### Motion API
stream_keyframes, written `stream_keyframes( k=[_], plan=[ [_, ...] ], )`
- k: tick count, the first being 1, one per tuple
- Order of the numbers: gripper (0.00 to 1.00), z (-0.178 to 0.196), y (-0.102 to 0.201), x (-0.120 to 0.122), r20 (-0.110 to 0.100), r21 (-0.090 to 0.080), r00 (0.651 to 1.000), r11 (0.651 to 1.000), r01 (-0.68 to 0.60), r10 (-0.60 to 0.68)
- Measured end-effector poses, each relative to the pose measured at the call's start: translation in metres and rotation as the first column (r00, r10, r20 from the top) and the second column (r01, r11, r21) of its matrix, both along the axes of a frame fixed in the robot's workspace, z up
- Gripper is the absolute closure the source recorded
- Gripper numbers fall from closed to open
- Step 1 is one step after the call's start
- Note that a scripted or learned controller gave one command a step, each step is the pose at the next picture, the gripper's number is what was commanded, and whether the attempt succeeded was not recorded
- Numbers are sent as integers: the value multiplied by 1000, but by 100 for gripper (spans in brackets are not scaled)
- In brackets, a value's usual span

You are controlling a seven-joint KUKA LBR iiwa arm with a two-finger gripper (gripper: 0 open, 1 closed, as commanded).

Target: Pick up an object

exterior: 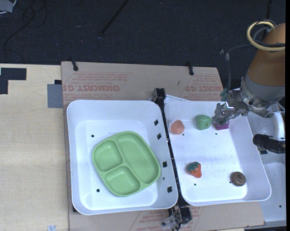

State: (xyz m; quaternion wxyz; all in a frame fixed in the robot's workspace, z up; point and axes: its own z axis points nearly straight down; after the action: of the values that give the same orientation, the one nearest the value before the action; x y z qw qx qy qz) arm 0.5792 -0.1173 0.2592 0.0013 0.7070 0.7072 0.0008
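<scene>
Camera view: jaws [222,118] sit on a small purple object [221,125]; their grip cannot be told.

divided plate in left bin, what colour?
Light green plate, seen in the camera view.

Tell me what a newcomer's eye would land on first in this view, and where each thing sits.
The green divided plate stands out first, lying in the left bin. Next comes the grey arm with its orange band, reaching in from the right so that its claw sits at the right bin's far edge, beside a green object and over a purple one.
</scene>
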Motion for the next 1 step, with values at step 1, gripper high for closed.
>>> stream_keyframes(
  k=[1],
  plan=[
    [100,-15,55,-1,-7,2,1000,1000,-3,3]
  ],
)
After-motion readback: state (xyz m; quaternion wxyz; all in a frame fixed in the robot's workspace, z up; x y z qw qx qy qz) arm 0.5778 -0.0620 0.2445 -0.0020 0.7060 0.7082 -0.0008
